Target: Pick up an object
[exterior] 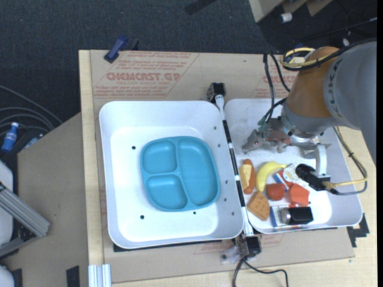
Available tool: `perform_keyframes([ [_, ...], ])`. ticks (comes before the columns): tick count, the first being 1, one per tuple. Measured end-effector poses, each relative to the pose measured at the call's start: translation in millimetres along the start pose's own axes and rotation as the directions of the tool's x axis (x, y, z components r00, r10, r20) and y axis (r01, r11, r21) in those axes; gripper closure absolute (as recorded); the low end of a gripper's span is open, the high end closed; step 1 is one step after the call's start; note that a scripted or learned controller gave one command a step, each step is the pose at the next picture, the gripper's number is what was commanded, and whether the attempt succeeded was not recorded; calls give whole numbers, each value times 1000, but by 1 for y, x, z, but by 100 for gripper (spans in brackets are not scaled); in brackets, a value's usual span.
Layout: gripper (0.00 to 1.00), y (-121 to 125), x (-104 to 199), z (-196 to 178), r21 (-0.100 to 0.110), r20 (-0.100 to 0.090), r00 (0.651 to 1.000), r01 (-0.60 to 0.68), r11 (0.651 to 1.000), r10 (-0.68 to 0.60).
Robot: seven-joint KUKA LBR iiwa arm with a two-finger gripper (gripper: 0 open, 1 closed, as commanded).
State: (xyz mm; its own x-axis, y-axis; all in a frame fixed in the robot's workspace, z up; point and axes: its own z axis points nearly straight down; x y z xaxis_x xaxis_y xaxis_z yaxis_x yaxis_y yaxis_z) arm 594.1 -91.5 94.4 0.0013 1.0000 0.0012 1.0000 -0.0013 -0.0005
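Left of the divider between the two bins, the left bin (pixel 114 124) is seen to carry a blue sectioned plate (pixel 179 173), laid flat near its middle. Just right of that divider, in the right bin (pixel 239 115), a cluster of small objects is gathered toward the near end. Closest to the divider an orange-red hot dog (pixel 246 176) is laid lengthwise, with a tan cracker (pixel 259 205) below it. Further right of the divider a yellow banana (pixel 268 173) is seen, touching a red round piece (pixel 275 191), and beyond these an orange block (pixel 298 194) and a dark block (pixel 300 214) are found. Above the cluster, well right of the divider, the end effector (pixel 276 137) is held over the bare far part of the right bin; whether it is wide or narrow cannot be told, and nothing is seen gripped. Both bins are borne by the cardboard-covered surface (pixel 149 76).
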Motion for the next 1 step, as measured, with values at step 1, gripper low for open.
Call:
perform_keyframes([
  [1,0,73,-2,9,-1,2,1000,2,1000,-2],
])
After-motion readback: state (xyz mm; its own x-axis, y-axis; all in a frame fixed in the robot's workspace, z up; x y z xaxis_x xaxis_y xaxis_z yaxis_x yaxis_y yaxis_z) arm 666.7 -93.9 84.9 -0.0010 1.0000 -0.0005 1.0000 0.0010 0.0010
